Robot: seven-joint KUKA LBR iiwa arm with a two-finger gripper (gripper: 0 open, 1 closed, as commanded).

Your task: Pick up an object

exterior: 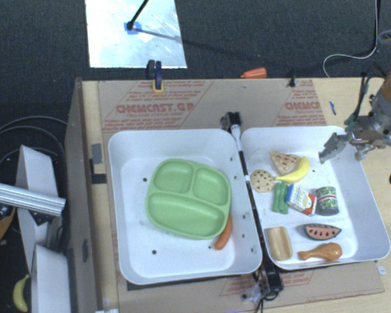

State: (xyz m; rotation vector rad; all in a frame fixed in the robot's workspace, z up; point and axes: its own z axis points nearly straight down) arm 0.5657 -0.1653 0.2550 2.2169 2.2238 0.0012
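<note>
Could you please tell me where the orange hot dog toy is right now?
The orange hot dog toy lies in the left white bin, against the lower right edge of the green divided plastic tray.

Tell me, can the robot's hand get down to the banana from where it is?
Probably yes. The hand hangs over the right bin's upper right part, and the banana lies just beside it, uncovered on top, with only the pizza slice touching its far end.

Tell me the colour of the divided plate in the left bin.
Light green: the divided plate shows clearly in the camera view.
</note>
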